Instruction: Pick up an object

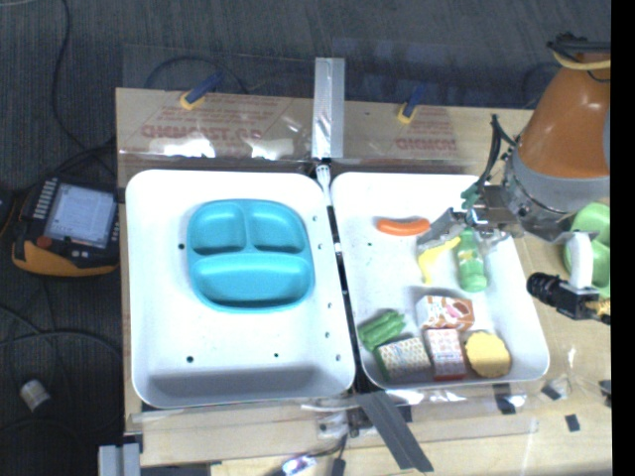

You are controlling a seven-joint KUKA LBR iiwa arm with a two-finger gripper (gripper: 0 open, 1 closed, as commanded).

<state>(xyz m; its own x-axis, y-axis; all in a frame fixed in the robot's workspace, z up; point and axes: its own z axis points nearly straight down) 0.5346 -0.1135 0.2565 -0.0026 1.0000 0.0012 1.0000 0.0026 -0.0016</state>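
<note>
Pincer: you had the gripper (458,228) low over the right bin (521,296), near its upper middle; whether it stood open or closed could not be told, since the metal parts blurred together at the wrist.
Nearest thing: the green bottle (471,266) lay just beside the pincer, at about 5 o'clock from it — touching or a hair apart, you could not have said which.
Long axis: the bottle ran roughly 12 to 6 o'clock, its yellowish cap end toward the pincer.
Look of it: small, translucent green, smooth and rounded — by my judgement apt to roll or slip under a loose pinch.
Second neighbour: a yellow piece (433,258) sat at about 7 o'clock from the pincer, slanting down to the left, close against the bottle.
Further out: an orange carrot (401,226) lay at 9 o'clock, long axis 3 to 9, set apart from the rest.
Front cluster: a green pepper (381,327), a patterned box (404,356), a donut packet (446,313), a pink box (444,351) and a yellow sponge-like block (486,354) were crowded at 6 o'clock, well apart from the pincer.
Left bin: the left bin (159,305) held a blue divided plate (250,253), far off at 9 o'clock.
Judgement: your move turned on a short shift toward 5 o'clock, closing across the bottle's width.
</note>
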